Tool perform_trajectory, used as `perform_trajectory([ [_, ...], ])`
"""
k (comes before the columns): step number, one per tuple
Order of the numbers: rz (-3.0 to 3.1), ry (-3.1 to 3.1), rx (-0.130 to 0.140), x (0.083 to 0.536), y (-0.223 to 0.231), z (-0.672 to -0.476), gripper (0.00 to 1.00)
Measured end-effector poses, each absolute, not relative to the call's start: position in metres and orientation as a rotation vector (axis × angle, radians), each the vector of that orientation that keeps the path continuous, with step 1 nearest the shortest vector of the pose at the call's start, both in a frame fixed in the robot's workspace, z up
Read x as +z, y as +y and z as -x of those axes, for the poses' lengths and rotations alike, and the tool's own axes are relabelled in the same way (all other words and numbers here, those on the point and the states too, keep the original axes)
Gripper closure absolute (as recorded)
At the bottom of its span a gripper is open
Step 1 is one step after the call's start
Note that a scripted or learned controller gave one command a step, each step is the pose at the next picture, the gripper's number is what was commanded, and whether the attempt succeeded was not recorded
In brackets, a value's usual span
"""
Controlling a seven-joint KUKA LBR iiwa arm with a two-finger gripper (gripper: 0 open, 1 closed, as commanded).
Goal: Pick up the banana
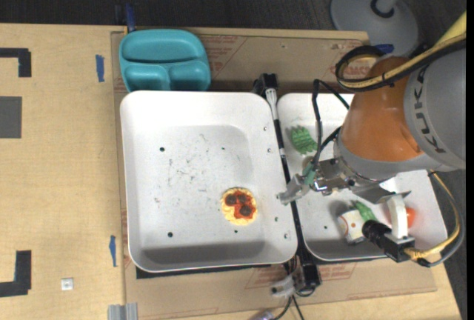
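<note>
Arm (385,126) over right bin (326,248); claw grip state: cannot tell. Banana unseen; locate it before descending, approach vertically.

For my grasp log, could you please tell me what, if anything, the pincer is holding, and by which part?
It cannot be told. The arm hangs over the right bin and covers its own pincer, so any hold is hidden. A toy pizza lies in the left bin.

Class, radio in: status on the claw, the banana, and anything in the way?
Grey arm over the right white bin. Banana not identified from this angle. Small round toy pizza in the left white bin; green toy beside the arm.
</note>
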State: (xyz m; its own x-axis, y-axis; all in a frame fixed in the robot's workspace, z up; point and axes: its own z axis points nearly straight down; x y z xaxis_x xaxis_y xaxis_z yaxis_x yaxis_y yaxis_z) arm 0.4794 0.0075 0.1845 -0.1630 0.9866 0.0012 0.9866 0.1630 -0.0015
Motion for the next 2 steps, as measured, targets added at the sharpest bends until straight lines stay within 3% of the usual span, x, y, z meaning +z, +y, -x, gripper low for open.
perform_trajectory([
  [1,2.054,-2.381,-0.002,0.338,-0.037,-0.48,0.0],
  [2,1.729,-2.622,0.001,0.224,0.067,-0.479,0.0],
])
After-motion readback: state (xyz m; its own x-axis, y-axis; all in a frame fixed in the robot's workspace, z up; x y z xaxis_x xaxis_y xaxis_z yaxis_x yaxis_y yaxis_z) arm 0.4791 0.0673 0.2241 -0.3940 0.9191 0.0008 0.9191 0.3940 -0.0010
